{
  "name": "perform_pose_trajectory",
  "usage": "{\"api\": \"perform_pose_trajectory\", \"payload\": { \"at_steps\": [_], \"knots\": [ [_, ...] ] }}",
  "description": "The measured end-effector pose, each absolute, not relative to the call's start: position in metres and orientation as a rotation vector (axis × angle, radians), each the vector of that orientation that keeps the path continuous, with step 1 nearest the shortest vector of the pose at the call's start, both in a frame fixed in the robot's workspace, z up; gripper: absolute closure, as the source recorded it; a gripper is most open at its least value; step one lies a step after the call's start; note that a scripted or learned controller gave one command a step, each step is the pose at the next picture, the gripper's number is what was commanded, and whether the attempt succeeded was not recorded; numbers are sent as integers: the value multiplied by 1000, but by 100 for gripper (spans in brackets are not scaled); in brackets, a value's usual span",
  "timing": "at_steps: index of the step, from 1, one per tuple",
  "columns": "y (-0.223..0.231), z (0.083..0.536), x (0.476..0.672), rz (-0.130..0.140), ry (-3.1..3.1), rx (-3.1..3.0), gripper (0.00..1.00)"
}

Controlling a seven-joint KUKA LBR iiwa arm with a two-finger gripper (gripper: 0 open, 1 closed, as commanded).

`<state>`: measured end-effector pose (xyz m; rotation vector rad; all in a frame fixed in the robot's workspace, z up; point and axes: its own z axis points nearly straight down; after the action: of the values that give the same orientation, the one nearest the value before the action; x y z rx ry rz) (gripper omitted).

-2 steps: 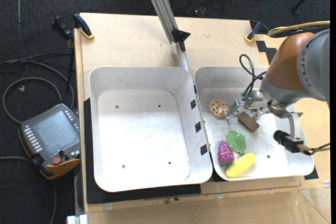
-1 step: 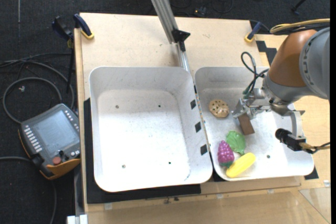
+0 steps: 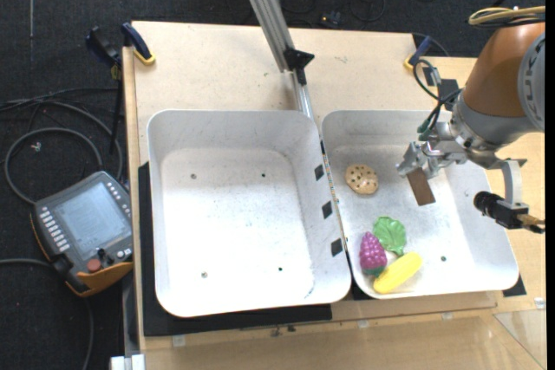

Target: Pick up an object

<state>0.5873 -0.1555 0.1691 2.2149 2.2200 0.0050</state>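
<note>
**Desk:** Where does the arm stand?

**Bench:** The gripper (image 3: 422,178) hangs over the right bin (image 3: 486,273), just right of a speckled cookie (image 3: 362,179); whether it is spread or pressed together cannot be told from this slant, and nothing is seen pinched in it.

**Desk:** And the other pickings?

**Bench:** A purple grape bunch (image 3: 373,252), a green leaf (image 3: 390,232) and a yellow piece (image 3: 398,273) lie touching near the bin's front edge; the left bin (image 3: 165,212) sits beside.

**Desk:** Best approach?

**Bench:** Likely the cookie; it lies alone and nearest; centre above it, descend straight, close across its narrow width; the clustered three risk a nudge or a double catch.
</note>
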Motion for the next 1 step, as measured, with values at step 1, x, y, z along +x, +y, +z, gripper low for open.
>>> {"api": "perform_pose_trajectory", "payload": {
  "at_steps": [1],
  "knots": [
    [-163, 230, 586, 5, 2219, 2214, 100]
  ]
}}
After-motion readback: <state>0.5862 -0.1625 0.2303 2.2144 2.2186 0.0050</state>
